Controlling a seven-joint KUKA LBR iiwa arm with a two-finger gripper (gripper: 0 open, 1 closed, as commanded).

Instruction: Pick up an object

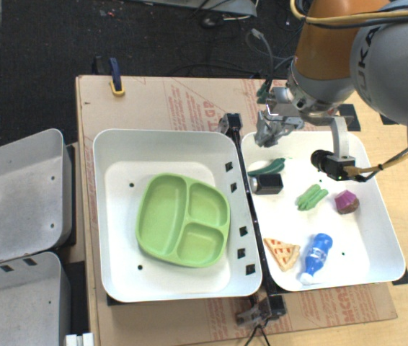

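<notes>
1. In the right bin [384,244], objects ring an open white patch at centre: a dark green tool [267,167] and black block [267,184] crowd the left wall, with green beans [311,197] and a purple piece [346,202] to their right.
2. A pizza slice toy [282,253] and blue bottle [316,254] lie just beside each other near the front rim, leaving little passage between them.
3. The gripper [270,130] hangs over the bin's back-left corner, apparently just above the green tool.
4. The left bin [110,193] is largely taken up by a green divided plate [184,220]; bare floor remains along its rear and left edges.
</notes>
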